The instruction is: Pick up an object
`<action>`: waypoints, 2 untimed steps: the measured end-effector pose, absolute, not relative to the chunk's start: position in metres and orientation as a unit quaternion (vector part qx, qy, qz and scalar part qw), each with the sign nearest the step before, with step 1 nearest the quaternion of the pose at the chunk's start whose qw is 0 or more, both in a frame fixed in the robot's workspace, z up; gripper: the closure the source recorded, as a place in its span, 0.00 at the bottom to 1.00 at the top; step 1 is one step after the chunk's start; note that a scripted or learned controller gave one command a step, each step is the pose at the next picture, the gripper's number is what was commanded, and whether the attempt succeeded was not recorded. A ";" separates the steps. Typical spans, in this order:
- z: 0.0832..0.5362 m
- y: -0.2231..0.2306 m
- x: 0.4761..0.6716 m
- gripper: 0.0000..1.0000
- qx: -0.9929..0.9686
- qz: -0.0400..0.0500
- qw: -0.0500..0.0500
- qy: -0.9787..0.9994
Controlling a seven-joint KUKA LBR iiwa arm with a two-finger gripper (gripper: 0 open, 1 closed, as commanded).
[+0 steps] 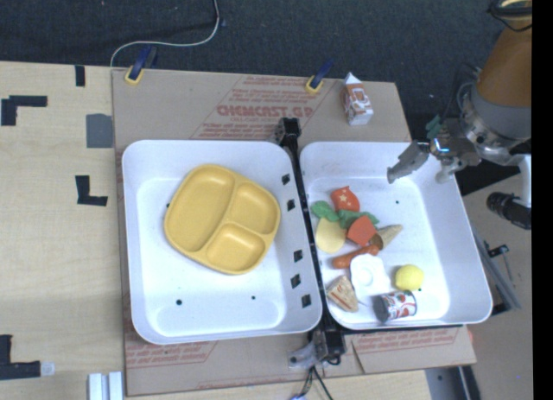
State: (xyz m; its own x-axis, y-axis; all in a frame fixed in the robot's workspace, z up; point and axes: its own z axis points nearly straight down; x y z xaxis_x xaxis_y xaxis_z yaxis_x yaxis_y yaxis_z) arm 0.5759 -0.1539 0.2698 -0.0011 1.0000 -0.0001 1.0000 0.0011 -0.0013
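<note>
Gripper [421, 163] poised over the far right corner of the right bin [449, 217]; jaws apart, holding nothing. The toy food [359, 247] lies clustered near the middle and near side of this bin, pieces touching. Risk: jaws descending into the cluster may nudge neighbours or close on 2 pieces.

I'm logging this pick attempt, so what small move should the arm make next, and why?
Probably move the gripper toward the near side of the right bin and down. It hangs over the bin's bare far corner, while the toy food lies clustered nearer the camera, so nothing sits below it to grasp.
</note>
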 end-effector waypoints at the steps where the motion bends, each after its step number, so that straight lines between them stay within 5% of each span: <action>1: 0.079 -0.105 0.582 0.00 -0.706 -0.001 -0.002 -0.708; 2: 0.085 -0.095 0.628 0.00 -0.706 -0.001 -0.001 -0.708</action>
State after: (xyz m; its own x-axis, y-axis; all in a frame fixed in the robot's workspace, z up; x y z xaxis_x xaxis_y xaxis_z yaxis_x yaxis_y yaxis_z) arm 0.6276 -0.0948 0.0847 -0.0030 1.0000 -0.0007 1.0000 0.0030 0.0027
